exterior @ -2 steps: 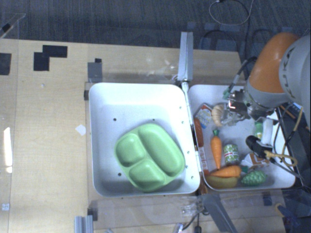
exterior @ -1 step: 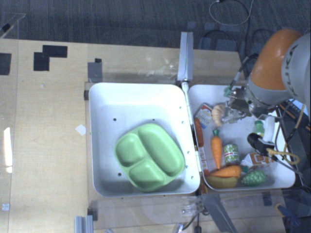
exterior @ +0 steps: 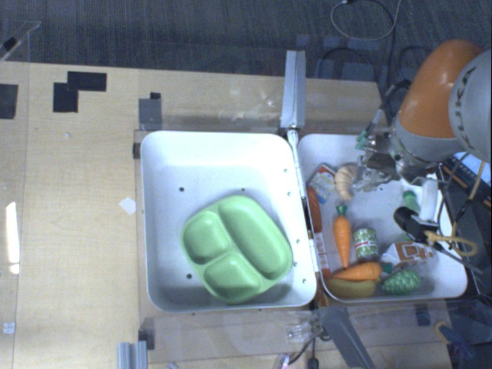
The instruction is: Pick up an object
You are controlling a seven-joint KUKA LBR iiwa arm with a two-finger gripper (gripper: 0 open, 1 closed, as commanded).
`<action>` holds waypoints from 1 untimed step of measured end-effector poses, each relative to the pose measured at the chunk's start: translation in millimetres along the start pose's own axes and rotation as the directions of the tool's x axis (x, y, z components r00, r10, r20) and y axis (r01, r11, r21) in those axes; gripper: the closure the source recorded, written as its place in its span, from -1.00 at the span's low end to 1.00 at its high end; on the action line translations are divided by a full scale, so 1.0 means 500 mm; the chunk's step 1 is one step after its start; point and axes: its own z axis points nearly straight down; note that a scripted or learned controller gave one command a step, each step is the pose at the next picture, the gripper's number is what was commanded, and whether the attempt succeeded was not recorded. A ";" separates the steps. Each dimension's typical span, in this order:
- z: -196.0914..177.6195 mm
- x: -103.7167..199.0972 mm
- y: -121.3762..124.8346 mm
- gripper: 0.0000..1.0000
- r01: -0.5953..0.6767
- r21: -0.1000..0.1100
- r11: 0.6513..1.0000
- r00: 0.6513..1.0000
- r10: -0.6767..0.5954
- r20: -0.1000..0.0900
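My gripper [exterior: 372, 171] hangs over the upper part of the right bin [exterior: 453, 283], below the arm's orange band. A beige, bulb-shaped item [exterior: 346, 179] lies just left of it, close to or touching it; whether it is held is unclear. Lower in the bin are an upright carrot [exterior: 342, 239], a small can with a green label [exterior: 366, 244], a second carrot lying flat [exterior: 358, 271], a yellow banana [exterior: 351, 287] and a green grape bunch [exterior: 401, 281].
The left bin [exterior: 165, 175] holds a green divided plate [exterior: 237, 247]. A metal divider [exterior: 292, 91] stands between the bins at the back. A red stick-shaped item [exterior: 314, 210] lies along the right bin's left wall, a small carton [exterior: 416, 251] near its right side.
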 end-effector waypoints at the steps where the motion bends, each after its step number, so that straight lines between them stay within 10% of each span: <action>1: -0.022 0.003 0.003 1.00 0.009 -0.004 1.000 1.000 -0.009 0.000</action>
